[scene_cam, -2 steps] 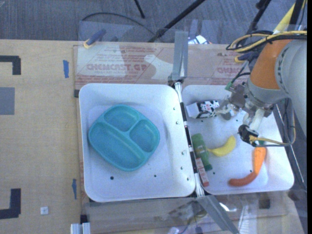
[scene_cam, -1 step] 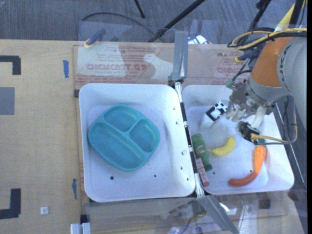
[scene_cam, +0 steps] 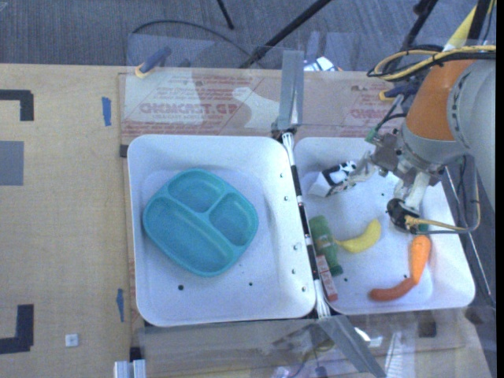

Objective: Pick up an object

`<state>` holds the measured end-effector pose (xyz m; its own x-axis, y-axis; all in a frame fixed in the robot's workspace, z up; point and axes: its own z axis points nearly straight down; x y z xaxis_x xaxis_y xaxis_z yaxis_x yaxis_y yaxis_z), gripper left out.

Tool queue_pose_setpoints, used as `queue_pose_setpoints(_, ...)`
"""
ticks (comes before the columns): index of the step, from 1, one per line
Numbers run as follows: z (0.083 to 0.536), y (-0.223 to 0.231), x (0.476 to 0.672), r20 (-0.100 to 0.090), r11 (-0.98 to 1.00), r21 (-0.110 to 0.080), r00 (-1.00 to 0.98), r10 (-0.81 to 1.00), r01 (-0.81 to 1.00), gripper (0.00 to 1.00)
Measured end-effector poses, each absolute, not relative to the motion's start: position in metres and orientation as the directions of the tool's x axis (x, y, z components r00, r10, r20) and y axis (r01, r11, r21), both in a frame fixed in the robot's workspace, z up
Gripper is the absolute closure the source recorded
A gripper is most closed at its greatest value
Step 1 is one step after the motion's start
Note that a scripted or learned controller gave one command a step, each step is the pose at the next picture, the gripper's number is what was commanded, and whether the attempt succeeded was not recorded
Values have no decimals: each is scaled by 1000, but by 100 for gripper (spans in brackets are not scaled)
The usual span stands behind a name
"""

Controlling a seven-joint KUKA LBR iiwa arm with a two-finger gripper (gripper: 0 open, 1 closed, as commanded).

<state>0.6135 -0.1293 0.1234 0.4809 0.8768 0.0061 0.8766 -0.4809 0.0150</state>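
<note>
My gripper (scene_cam: 345,175) reaches from the orange-banded wrist (scene_cam: 431,109) into the back left of the right bin (scene_cam: 461,286). Its tip hangs over the bin floor next to a small white object (scene_cam: 318,184) close to the divider. A yellow banana (scene_cam: 361,239) lies in the middle of that bin. To its left, along the divider, lies a green bottle-like object (scene_cam: 324,245). An orange carrot (scene_cam: 409,270) lies at the front right. None of these is seen held.
The left bin (scene_cam: 150,290) holds a teal divided plate (scene_cam: 200,221). A metal divider (scene_cam: 303,227) separates the bins. A black cable end (scene_cam: 400,213) and a yellow cable hang from the arm over the right bin's right side.
</note>
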Motion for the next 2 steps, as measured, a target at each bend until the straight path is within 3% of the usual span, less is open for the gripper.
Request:
queue_pose_setpoints(1, 87, -117, 576, 1, -252, 0, 252, 968, 968, 0)
queue_pose_setpoints(2, 98, -119, 577, 2, -256, 5, 256, 967, 967, 100)
